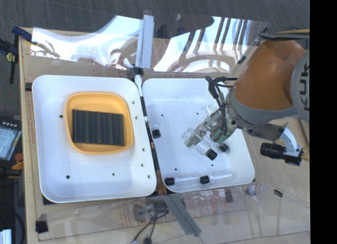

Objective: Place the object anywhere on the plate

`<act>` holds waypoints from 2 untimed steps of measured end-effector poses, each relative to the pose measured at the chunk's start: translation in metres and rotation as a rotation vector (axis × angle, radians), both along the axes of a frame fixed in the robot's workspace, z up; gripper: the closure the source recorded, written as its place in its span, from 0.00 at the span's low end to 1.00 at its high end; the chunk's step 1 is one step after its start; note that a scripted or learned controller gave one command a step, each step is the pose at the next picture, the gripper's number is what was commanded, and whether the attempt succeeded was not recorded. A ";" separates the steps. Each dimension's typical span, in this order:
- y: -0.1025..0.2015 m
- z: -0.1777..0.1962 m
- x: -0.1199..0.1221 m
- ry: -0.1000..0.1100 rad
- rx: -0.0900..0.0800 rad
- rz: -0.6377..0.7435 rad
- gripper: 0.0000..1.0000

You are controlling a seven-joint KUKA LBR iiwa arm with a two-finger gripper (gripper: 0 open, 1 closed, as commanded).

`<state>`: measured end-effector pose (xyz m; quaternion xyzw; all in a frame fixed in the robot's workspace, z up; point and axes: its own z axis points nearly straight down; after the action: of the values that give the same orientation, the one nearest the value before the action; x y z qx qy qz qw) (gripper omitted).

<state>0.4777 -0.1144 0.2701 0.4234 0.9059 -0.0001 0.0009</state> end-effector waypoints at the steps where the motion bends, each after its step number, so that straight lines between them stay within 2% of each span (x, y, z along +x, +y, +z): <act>1: 0.028 -0.080 -0.002 0.007 0.002 0.213 1.00; 2: 0.059 -0.014 0.000 -0.001 -0.001 0.423 1.00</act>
<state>0.4777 -0.0553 0.2559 0.2237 0.9747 0.0000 0.0015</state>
